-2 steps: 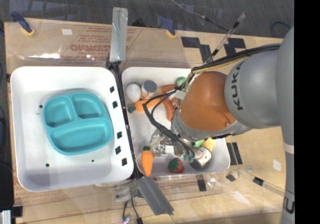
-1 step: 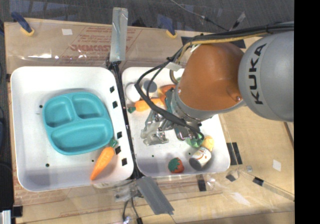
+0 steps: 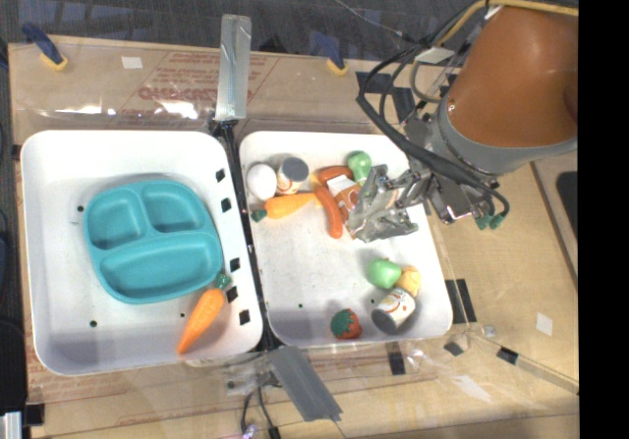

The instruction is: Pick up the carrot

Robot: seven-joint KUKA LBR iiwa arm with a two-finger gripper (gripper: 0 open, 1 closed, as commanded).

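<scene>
One carrot point(image 3: 201, 319) lies in the left bin point(image 3: 49, 231), by its front right corner, just below the teal plate point(image 3: 152, 239). A second, smaller carrot point(image 3: 288, 206) lies in the right bin point(image 3: 314, 280) near its left wall, pointing right. My gripper point(image 3: 378, 206) hangs over the upper middle of the right bin, beside orange-red sausage pieces point(image 3: 334, 203) and well to the right of the small carrot. Nothing can be seen held in it. The grey arm with its orange band comes in from the upper right.
The right bin also holds a white egg point(image 3: 260, 180), a small can point(image 3: 293, 170), a green fruit point(image 3: 359, 164), a green pear point(image 3: 385, 273), a strawberry point(image 3: 345, 324) and a small bottle point(image 3: 393, 307). Cables hang near the wrist.
</scene>
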